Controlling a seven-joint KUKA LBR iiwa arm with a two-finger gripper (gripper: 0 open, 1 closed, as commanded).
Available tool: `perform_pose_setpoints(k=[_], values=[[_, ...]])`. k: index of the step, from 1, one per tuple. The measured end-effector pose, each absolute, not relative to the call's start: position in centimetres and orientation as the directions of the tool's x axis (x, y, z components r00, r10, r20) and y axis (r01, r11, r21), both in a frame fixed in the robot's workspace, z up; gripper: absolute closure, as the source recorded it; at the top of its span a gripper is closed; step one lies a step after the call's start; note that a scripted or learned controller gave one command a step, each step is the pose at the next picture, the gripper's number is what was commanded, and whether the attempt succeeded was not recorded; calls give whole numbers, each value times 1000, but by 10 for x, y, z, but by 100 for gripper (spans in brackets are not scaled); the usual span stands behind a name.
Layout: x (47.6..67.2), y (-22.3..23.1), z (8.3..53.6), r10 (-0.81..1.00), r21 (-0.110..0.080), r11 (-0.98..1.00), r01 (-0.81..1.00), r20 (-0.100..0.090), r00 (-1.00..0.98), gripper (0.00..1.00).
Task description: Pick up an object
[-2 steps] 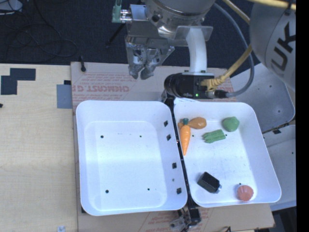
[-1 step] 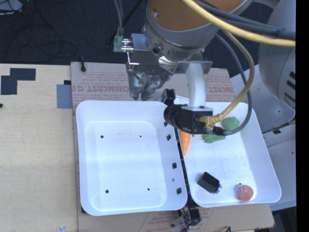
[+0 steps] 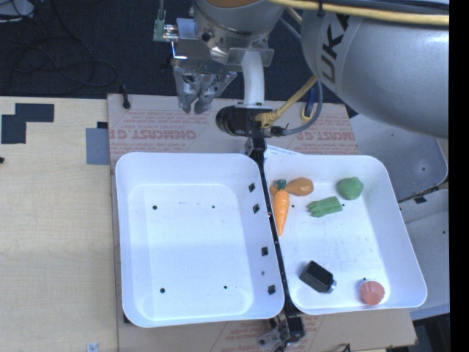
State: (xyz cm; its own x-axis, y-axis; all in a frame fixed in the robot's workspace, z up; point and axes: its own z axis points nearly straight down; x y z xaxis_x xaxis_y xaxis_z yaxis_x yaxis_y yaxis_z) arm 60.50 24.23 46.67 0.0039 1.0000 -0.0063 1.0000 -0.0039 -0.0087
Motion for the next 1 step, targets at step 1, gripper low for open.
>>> perform_pose_setpoints(k=[1], values=[[606,244,541,1000,3,3,1000,1,-3,100]])
